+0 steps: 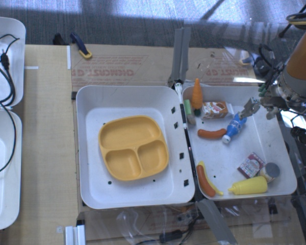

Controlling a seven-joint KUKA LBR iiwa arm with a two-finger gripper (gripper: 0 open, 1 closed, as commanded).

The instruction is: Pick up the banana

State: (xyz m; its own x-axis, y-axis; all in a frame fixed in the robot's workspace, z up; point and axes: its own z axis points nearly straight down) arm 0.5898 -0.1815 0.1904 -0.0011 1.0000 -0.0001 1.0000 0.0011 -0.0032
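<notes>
Camera view: banana (209, 180) lies beside yellow bottle (250, 186); gripper (251, 107), holding nothing, hovers at blue bottle (234, 128).

The banana (212, 184) is lying at the right bin's (288, 152) seven o'clock, pressing against a red sausage (204, 181) and the dividing wall, so approach from nine o'clock is being blocked. Open white floor is lying at its one o'clock. At three o'clock a yellow bottle (249, 186) and a packet (251, 164) are crowding the corner.
</notes>
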